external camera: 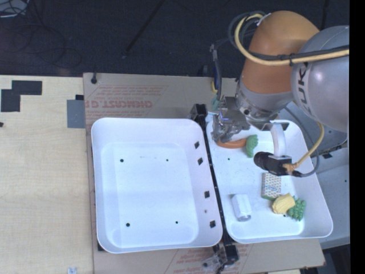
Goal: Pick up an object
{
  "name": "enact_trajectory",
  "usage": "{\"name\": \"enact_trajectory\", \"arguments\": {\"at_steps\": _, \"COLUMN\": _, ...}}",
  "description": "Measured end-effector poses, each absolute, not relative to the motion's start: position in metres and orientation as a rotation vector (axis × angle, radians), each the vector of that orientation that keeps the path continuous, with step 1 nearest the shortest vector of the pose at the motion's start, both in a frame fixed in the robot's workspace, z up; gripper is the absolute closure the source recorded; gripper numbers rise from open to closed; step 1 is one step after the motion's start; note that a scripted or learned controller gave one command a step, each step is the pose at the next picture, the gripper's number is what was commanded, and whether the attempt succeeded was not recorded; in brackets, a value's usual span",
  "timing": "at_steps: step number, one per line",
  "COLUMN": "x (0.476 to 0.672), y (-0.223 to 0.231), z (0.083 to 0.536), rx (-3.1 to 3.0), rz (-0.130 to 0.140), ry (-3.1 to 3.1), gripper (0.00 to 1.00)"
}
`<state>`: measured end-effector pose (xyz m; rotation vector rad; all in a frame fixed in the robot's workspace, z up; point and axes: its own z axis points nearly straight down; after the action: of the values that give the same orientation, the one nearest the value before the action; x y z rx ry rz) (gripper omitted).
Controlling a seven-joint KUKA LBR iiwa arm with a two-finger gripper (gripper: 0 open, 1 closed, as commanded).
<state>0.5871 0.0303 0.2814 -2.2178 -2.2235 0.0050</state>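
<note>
Two bins side by side; the right bin holds several objects, the hand over its far-left corner.

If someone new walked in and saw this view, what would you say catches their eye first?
The big grey arm with its orange band dominates the upper right, its gripper low over the back of the right bin beside an orange piece and green broccoli. Toward that bin's front lie a white cylinder and yellow corn. The left bin adjoins it.
</note>
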Motion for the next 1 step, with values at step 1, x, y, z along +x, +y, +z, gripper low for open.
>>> {"name": "enact_trajectory", "arguments": {"at_steps": 1, "x": 0.5839, "y": -0.1118, "z": 0.2932, "rx": -2.239, "rz": 0.010, "ry": -2.210, "gripper": 1.00}}
